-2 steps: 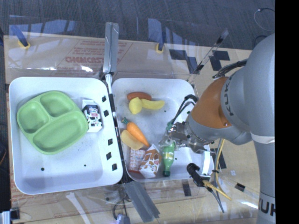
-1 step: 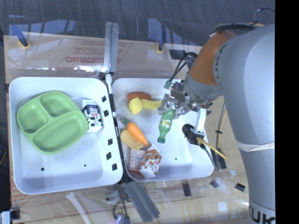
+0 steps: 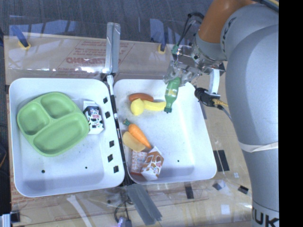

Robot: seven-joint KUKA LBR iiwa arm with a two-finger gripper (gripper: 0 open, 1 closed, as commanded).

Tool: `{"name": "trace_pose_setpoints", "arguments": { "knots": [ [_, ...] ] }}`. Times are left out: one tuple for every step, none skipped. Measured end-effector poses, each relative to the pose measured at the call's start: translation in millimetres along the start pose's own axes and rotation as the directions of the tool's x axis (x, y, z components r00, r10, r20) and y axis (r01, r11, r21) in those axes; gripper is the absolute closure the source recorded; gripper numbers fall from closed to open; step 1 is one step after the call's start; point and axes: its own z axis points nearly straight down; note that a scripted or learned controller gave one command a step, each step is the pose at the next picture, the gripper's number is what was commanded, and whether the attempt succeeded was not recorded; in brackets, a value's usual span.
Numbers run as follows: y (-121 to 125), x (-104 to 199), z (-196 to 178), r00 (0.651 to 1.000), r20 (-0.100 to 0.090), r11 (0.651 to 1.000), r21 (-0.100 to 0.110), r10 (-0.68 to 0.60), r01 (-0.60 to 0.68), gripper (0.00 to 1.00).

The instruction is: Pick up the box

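Box (image 3: 93, 117), a small milk carton printed with a cow, lies in the left bin (image 3: 28, 186), just beside the right edge of the green divided plate (image 3: 52, 123). In the right bin (image 3: 189, 167), a crumpled snack bag (image 3: 147, 164) sits at the near left corner, with a carrot (image 3: 138, 133) and a yellow piece just beyond it. Farther back lie a banana (image 3: 147, 106) and a sausage (image 3: 140, 97). At the far edge the gripper (image 3: 176, 78) is clamped on a green bottle (image 3: 171, 93), which hangs tilted over the banana's end.
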Motion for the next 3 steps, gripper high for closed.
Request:
{"name": "trace_pose_setpoints", "arguments": {
  "knots": [
    [-0.1, -0.5, 0.4, 1.000, 0.000, 1.000, 0.001, 0.001, -0.001, 0.00],
    [-54.2, 89.6, 48.6, 0.995, 0.000, 0.995, 0.004, -0.097, 0.097, 0.00],
    [-33.2, 43.1, 111.4, 0.998, 0.001, 0.998, 0.003, -0.063, 0.063, 0.00]
  ]
}}
